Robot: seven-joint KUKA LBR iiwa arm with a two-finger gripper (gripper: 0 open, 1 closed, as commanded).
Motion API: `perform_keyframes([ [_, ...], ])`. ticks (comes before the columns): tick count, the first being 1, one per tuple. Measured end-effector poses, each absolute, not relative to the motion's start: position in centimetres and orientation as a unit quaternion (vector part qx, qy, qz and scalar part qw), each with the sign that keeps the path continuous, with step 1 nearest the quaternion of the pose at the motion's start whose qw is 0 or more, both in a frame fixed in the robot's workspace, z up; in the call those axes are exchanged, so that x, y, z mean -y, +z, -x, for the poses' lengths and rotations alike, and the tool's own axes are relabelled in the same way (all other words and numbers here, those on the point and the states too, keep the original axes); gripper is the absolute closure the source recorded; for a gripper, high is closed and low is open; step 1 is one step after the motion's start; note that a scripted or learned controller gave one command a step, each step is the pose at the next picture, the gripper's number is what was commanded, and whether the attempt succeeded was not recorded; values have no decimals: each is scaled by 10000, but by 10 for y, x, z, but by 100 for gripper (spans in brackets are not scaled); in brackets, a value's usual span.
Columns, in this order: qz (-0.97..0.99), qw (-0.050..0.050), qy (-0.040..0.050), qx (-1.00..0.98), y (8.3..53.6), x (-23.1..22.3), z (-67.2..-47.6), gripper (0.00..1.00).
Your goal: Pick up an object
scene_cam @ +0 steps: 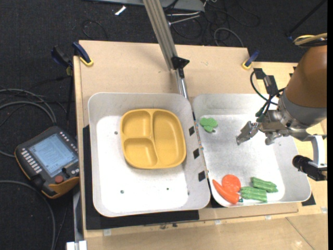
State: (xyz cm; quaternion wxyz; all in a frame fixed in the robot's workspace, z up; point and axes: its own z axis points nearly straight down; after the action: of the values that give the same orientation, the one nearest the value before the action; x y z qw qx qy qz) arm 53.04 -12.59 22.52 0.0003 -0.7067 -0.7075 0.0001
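A: On the far left, beside the bench (130, 61), what lies on the dark floor?

B: A grey handheld control pendant with a lit screen and an orange underside (49, 160), cables trailing from it. The bench itself is pale wood, with yellow-and-blue clamps at its back corners.

A: And the left-hand shallow white bin (104, 181)?

B: It carries a yellow plastic plate divided into three compartments (153, 138), sitting a little back of the bin's middle. A slanted metal pole (161, 27) comes down from the top and ends near the seam between the bins.

A: Moving to the right-hand white bin (291, 189)?

B: A small green leafy toy piece (208, 124) lies near its back left corner. At the front edge sit an orange-red round toy tomato (231, 182), touching an orange toy carrot (225, 192), and just right of them two green toy bean pods (258, 189).

A: Where is the tool?

B: The dark two-finger tool (247, 134) hangs over the middle of the right bin, well apart from every toy, with the grey and orange arm (309, 87) behind it at the right. Its fingers look spread, and nothing is between them.
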Motion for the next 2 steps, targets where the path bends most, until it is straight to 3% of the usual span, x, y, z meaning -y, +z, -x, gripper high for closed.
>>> perform_keyframes([
  [1, 7069, 1, -1, 7073, 225, 126, -530, 0],
  [2, 7069, 25, 17, 7073, 168, 116, -533, 0],
])
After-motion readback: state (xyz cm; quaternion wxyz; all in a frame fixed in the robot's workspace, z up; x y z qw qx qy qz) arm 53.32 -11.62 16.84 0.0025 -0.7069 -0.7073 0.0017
